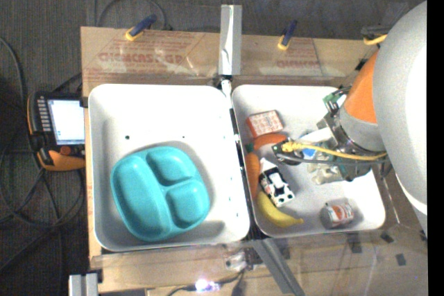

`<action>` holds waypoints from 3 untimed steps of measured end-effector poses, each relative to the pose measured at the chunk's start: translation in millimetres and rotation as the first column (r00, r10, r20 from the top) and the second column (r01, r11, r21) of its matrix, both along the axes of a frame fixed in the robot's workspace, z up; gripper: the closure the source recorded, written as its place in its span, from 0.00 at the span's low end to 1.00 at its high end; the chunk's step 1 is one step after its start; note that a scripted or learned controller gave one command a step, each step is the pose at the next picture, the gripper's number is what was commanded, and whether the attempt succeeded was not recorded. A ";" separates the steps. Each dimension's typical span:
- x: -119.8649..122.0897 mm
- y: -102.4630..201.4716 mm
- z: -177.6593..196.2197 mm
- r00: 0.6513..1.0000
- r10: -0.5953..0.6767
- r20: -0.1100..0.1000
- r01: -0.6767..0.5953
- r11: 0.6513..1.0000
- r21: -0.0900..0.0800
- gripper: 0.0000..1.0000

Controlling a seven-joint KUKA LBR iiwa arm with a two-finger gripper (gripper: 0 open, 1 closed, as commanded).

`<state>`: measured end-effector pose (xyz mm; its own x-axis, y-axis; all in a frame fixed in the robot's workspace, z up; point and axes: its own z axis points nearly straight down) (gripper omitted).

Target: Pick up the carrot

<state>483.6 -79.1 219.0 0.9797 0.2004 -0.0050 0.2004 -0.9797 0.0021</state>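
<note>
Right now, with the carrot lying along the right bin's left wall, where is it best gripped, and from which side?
Probably the middle of the carrot, from straight above, closing across its narrow width. It lies flat and lengthwise against the bin wall, with a black-and-white object crowding its lower end.

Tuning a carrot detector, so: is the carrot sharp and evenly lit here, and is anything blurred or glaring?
Camera view: the orange carrot by the right white plastic bin's left wall is evenly lit, slightly soft, without glare; the grey robot arm near the lens is blurred; a bright glare spot sits below the bins.
</note>
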 end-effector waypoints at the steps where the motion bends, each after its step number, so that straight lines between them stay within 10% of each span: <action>1: 2.9 -21.2 -129.0 0.999 0.033 0.012 -0.033 0.999 0.006 1.00; 3: -1.1 -21.2 -34.4 0.991 0.135 -0.002 -0.135 0.991 0.003 1.00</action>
<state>482.5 -100.3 184.6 0.9435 0.3313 -0.0066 0.3312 -0.9435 -0.0013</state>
